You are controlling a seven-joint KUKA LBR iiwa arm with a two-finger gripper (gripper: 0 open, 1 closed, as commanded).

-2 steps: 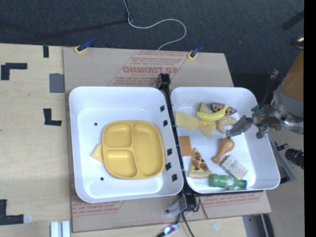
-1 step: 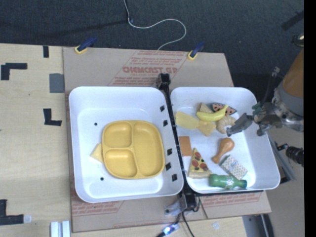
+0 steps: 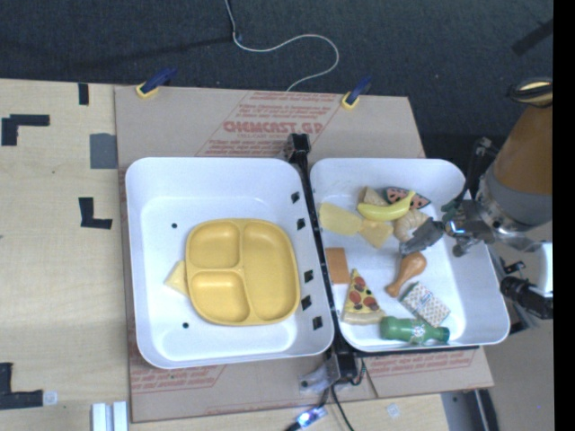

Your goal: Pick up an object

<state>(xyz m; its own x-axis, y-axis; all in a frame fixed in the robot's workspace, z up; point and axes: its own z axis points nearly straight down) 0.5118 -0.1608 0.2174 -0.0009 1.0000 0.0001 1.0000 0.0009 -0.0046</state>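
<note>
The arm [image 3: 521,169] leans in from the right over the right-hand bin [image 3: 467,326], its gripper [image 3: 428,234] low among the toy food there. From here I cannot make out what the gripper is doing, since the end of it blurs into the pile beneath it.

That bin holds the pickings: a banana [image 3: 384,209] near the back, a pale yellow cheese wedge [image 3: 340,220] beside it, a chicken drumstick [image 3: 409,272] just below the gripper, a pizza slice [image 3: 361,299], an orange block [image 3: 336,265] by the dividing wall, a small patterned packet [image 3: 425,304], and a green bottle [image 3: 411,331] lying along the front edge.

The left bin [image 3: 153,241] holds a yellow divided plate [image 3: 243,272] with a pale wedge [image 3: 175,278] peeking from under its left side.
</note>
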